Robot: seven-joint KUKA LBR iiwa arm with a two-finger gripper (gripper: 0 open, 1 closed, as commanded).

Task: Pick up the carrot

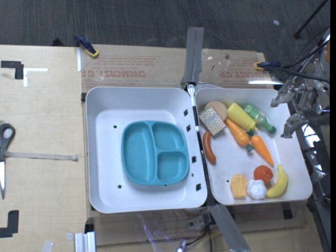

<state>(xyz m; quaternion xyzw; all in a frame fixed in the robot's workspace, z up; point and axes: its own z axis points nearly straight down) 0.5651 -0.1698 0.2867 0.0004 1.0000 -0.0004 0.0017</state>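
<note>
Two orange carrots lie in the right bin (299, 164). The longer carrot (262, 150) points toward the front right, its green top near the bin's middle. A shorter carrot (237, 132) lies just left of it, beside a yellow bottle (240, 115). My gripper (283, 114) hangs over the right bin's far right rim, to the right of and apart from both carrots. Its two metal fingers (278, 99) stand spread, so it is open with nothing between them.
The right bin also holds a green bottle (261, 119), cracker (212, 121), bread roll (216, 109), sausage (209, 147), tomato (263, 173), banana (279, 183), a white garlic-like toy (256, 189) and a yellow waffle-like toy (238, 186). A teal divided plate (155, 153) sits in the left bin (100, 156).
</note>
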